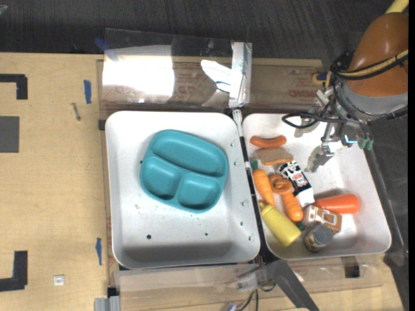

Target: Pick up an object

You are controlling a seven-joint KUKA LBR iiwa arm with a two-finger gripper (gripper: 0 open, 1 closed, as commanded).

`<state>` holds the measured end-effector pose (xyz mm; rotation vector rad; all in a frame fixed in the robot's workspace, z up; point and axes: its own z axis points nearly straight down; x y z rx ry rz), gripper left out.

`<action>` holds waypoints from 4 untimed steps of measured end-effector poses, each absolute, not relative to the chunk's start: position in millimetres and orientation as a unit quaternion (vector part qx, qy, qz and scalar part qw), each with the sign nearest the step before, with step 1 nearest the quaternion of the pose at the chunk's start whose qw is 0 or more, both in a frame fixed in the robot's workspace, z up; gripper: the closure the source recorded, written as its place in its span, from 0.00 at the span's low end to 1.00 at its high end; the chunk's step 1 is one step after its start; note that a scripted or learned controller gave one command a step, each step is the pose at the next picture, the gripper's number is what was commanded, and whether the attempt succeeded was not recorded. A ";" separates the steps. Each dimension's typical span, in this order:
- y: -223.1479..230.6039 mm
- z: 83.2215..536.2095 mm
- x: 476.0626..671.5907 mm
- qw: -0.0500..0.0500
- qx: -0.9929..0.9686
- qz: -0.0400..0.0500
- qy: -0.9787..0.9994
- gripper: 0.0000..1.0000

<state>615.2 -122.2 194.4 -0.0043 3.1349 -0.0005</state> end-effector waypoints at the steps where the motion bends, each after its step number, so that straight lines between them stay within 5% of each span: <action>1: -130.3 117.1 590.0 0.017 0.002 -0.002 1.000 0.00; 2: -126.1 113.2 546.5 0.038 0.012 -0.007 0.999 0.00; 3: -146.7 112.5 503.5 0.039 0.040 -0.006 0.998 0.00; 4: -118.9 94.7 492.3 0.017 0.023 -0.002 1.000 0.00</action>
